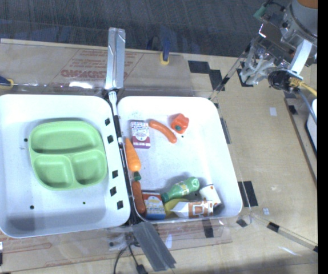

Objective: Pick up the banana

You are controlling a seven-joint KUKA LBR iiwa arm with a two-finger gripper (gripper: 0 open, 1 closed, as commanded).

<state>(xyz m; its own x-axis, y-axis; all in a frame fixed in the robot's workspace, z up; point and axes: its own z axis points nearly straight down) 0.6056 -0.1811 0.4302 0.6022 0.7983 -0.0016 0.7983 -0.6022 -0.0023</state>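
**Banana lies low among the cartons – plan a careful grasp**

Banana (pixel 180 189) is, as best you can judge, the yellow-green curved piece near the front edge of the right bin (pixel 224 153). It rests tilted across two small cartons (pixel 194 208), with a brown sausage (pixel 136 195) just to its left.

Expect it to be light and stiff with a smooth, rounded skin, so it may slip or roll out of a shallow pinch. Take it across the narrow width near mid-length, where it sits highest and clearest of the cartons (its ends press close against its neighbours).

The gripper (pixel 254 72) hangs well apart from it, beyond the bin's far right corner – from this blurred view you cannot tell how wide it is set or whether it carries anything.
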